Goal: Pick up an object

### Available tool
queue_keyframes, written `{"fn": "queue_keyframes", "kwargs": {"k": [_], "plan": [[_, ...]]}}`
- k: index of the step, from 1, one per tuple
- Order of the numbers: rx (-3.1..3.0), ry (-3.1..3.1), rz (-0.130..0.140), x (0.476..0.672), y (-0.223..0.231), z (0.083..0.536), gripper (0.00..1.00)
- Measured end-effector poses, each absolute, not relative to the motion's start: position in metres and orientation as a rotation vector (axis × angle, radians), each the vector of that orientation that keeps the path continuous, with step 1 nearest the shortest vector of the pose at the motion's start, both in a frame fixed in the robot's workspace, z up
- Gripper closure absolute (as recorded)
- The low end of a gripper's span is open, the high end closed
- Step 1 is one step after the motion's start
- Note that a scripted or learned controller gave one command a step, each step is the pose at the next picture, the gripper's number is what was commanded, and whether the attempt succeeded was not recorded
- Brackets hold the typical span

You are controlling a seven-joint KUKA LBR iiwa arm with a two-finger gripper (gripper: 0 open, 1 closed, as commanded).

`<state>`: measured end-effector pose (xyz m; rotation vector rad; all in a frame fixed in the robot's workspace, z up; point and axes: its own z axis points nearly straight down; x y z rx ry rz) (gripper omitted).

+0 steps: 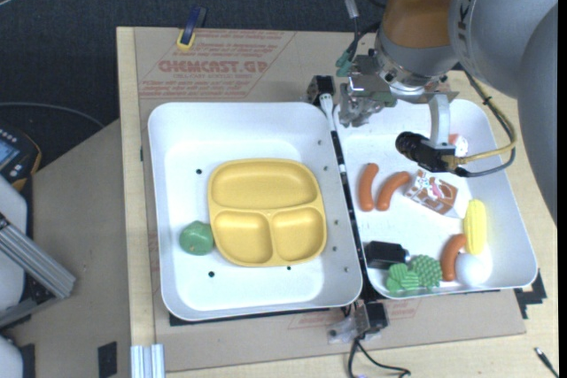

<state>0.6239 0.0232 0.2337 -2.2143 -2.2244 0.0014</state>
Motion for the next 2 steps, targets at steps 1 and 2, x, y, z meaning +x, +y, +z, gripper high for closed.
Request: {"fn": "queue_keyframes", "kwargs": {"k": [1,2], "plan": [[-2.219,-2.220,0.004,0.6175,0.0254,0.2149,1.00],[-2.221,-2.219,0.002,0.6161,0.0253,0.2173,1.00]]}}
